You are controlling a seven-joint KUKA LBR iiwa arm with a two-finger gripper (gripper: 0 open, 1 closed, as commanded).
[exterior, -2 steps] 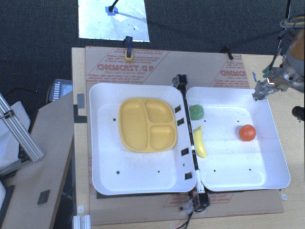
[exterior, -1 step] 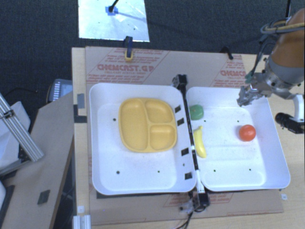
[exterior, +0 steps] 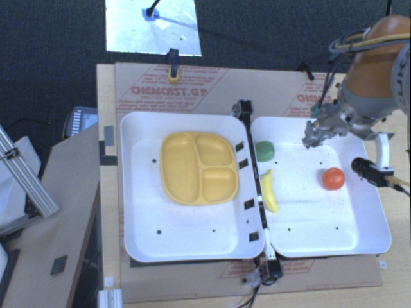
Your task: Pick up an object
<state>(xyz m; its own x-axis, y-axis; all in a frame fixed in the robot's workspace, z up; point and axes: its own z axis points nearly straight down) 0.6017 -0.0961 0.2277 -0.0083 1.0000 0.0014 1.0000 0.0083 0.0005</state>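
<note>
The right bin (exterior: 359, 236) holds three small objects. A green round one (exterior: 264, 150) lies near its far left corner. A yellow banana (exterior: 270, 192) lies along its left wall. An orange-red ball (exterior: 332, 178) sits toward the right side. My gripper (exterior: 312, 137) hangs over the far part of the right bin, between the green object and the ball and apart from both. Nothing shows between its fingers, which are small and dark at this angle.
A yellow divided plate (exterior: 196, 167) lies in the left bin (exterior: 138, 236). A black divider with clips (exterior: 252, 172) runs between the bins. The grey arm with its orange band (exterior: 379, 50) enters from the upper right. Cardboard (exterior: 212, 85) lies under both bins.
</note>
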